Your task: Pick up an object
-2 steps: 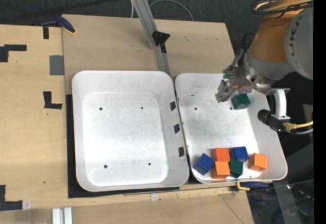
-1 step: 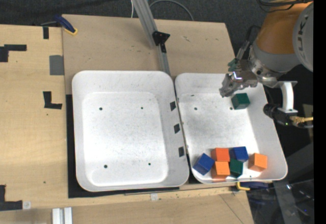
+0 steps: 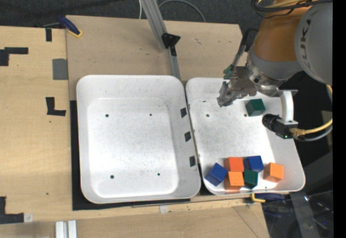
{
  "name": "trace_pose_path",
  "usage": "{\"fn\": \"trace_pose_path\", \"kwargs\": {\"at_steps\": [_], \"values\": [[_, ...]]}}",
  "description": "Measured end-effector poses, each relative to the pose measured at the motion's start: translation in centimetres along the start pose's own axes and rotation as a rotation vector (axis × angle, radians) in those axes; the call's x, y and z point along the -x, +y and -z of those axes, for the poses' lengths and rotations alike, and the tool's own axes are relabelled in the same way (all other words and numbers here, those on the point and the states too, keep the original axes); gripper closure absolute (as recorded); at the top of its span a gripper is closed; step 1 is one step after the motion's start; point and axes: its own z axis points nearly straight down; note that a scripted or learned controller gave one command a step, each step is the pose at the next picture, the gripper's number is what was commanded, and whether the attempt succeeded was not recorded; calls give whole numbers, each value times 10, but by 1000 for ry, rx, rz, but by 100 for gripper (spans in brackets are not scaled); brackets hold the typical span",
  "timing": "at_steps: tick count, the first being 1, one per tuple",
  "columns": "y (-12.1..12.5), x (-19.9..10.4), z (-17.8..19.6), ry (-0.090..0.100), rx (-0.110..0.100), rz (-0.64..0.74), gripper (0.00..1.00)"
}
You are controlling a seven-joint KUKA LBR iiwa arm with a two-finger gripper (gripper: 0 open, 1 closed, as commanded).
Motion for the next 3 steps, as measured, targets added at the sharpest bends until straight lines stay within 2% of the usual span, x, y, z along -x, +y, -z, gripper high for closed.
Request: {"fn": "trace_pose_path", "kwargs": {"at_steps": [1,3], "values": [[-15,-41,-5,0,-2,-1,100],[-42,-148,-10,0,-2,1,100]]}}
